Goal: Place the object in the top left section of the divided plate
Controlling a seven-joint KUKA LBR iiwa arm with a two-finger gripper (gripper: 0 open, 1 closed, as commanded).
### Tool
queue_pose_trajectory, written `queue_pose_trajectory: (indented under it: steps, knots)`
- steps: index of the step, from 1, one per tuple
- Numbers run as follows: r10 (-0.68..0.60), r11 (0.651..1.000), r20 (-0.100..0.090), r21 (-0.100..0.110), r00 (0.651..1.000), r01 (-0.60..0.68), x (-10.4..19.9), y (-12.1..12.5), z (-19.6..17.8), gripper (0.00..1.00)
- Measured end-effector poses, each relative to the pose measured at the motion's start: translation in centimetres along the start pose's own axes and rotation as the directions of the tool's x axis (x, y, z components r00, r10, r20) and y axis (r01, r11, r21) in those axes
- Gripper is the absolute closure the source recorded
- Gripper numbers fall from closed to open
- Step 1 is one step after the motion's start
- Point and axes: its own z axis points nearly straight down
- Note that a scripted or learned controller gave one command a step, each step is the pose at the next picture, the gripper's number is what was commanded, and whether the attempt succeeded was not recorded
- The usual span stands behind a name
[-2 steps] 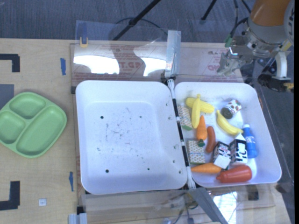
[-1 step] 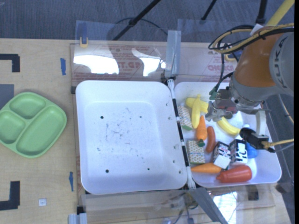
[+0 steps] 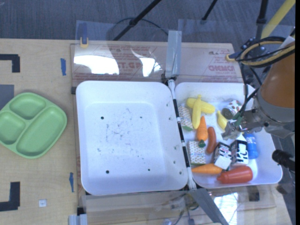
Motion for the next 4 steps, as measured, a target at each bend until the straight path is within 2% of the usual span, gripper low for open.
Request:
queue_pose_trajectory:
  steps: [1, 2, 3, 4]
  knots:
    - [0.059, 0.998, 0.002, -0.004, 0.998, -0.059, -1.7, 5.5, -12.3, 1.0]
    - [0.205, 0.979, 0.001, 0.0, 0.979, -0.205, 0.4, 8.9, -5.6, 1.0]
    - [0.205, 0.979, 0.001, 0.001, 0.979, -0.205, 3.6, 0.5, 1.6, 1.0]
    - [0.535, 0.845, 0.001, -0.002, 0.845, -0.535, 4.7, 0.8, -12.4, 1.0]
